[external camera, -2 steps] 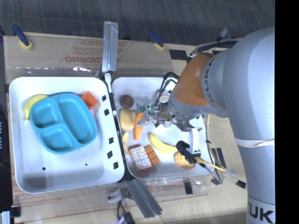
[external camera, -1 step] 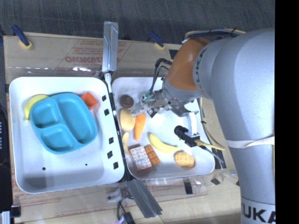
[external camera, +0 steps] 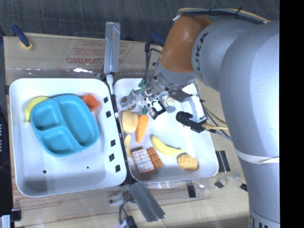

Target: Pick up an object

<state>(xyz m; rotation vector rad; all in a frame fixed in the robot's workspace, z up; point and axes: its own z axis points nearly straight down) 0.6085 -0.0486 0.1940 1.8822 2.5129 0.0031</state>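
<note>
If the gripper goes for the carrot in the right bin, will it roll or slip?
The carrot is tapered and rounded, so it may roll or pivot if nudged sideways. Its smooth, plastic-looking skin may slip between the fingers. It looks stiff, probably a light toy, and lies close beside a pale yellow piece.

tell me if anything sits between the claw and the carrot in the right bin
Nothing visible does. The claw hangs over the right bin's upper left part, and the carrot lies just below it in the view, with a pale yellow food piece beside the carrot, not over it.
</note>
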